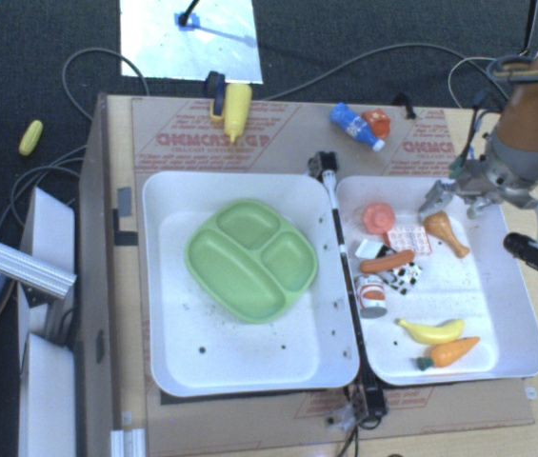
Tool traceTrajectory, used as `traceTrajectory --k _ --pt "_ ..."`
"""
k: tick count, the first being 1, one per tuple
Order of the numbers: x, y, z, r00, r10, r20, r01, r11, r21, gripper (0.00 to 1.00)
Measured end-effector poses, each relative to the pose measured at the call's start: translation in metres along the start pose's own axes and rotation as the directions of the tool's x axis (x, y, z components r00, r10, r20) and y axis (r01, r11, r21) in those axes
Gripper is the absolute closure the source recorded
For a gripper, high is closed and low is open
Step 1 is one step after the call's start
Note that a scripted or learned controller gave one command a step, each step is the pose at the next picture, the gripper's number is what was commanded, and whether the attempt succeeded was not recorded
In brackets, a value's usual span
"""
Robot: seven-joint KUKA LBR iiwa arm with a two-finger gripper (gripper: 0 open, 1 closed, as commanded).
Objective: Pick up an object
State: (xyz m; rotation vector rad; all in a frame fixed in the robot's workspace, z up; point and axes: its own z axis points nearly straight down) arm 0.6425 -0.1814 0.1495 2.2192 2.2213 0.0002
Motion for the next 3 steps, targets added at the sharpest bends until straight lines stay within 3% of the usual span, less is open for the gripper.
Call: traceTrajectory --k 1,2,3 --pt "-0.008 0.014 0.065 1.000 -0.003 0.000 0.003 1.000 -0.001 0.00" --pt "-0.008 0.016 0.053 1.000 -0.005 0.002 0.005 1.000 -0.004 1.00" --pt "0.073 0.027 0.063 1.000 -0.003 -0.002 0.003 1.000 0.000 1.00"
